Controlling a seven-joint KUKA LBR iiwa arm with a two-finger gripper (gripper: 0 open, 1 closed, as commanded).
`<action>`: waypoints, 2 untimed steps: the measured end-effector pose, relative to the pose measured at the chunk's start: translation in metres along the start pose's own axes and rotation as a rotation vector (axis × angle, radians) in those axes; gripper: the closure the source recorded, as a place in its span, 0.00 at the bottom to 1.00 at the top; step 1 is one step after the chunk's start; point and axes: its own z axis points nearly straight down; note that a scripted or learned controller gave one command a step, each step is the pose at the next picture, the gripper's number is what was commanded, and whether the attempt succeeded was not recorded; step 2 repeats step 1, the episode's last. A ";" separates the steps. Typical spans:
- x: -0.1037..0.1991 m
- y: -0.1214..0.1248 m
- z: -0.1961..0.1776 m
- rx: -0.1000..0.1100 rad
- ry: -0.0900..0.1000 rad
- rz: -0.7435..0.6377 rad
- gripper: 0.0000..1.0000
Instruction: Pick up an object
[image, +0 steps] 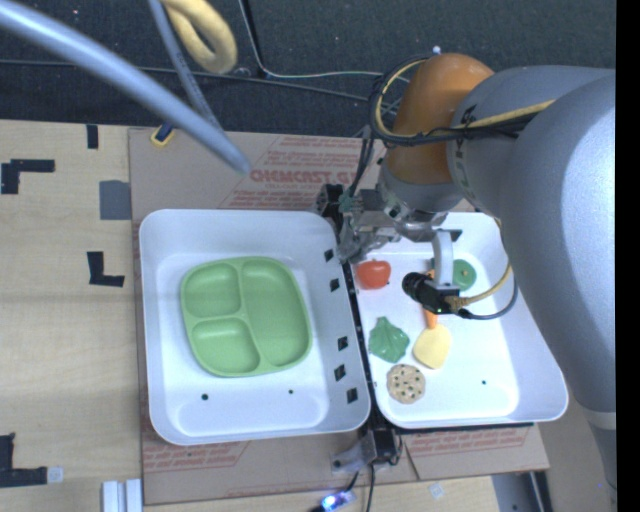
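Note:
My gripper (365, 232) hangs over the far left part of the right bin (520, 385), close to the divider between the bins. Just in front of it lies a small red toy tomato (373, 273). Further forward in the same bin lie a green leafy piece (388, 340), a pale yellow piece (433, 348) and a round brown cookie (405, 383). A green round slice (463, 273) and a small orange piece (430, 319) lie partly under the wrist's black fittings. Nothing shows held in the gripper.
The left bin (160, 300) holds a light green divided plate (245, 315). The big grey arm and its orange band (440, 95) cover the far right of the right bin. A grey rod (130, 75) slants across the top left. Cables run along the wrist.

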 end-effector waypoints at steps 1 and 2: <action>0.049 0.017 0.000 0.000 0.001 0.000 1.00; 0.049 0.017 0.000 0.000 0.001 0.000 1.00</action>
